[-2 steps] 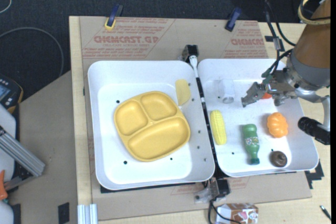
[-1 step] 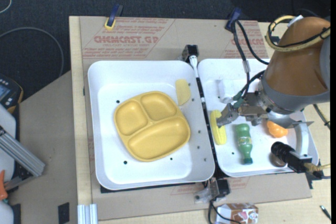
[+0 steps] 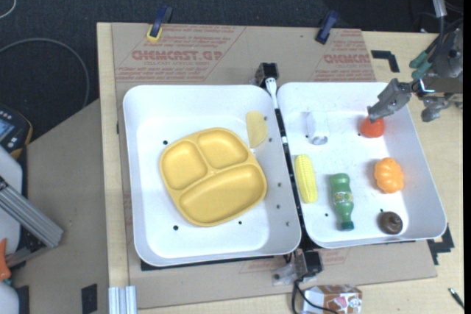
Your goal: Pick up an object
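Observation:
The right bin (image 3: 430, 180) holds a red tomato-like piece (image 3: 372, 129), an orange pumpkin-like toy (image 3: 388, 175), a yellow corn cob (image 3: 305, 178), a green bottle (image 3: 341, 201), a brown ring-shaped piece (image 3: 391, 223) and a small pale cup-like item (image 3: 316, 130). My gripper (image 3: 411, 105) hovers over the bin's far right corner, open. One grey finger (image 3: 386, 100) ends just above the red piece; the other sits past the bin's right rim. Nothing is between the fingers.
The left bin (image 3: 140, 158) contains a yellow divided plate (image 3: 213, 174) and a pale yellow slice (image 3: 256, 130) by the divider. Clamps (image 3: 155, 24) hold the cardboard base at the back. A black bracket (image 3: 266, 73) sits between the bins.

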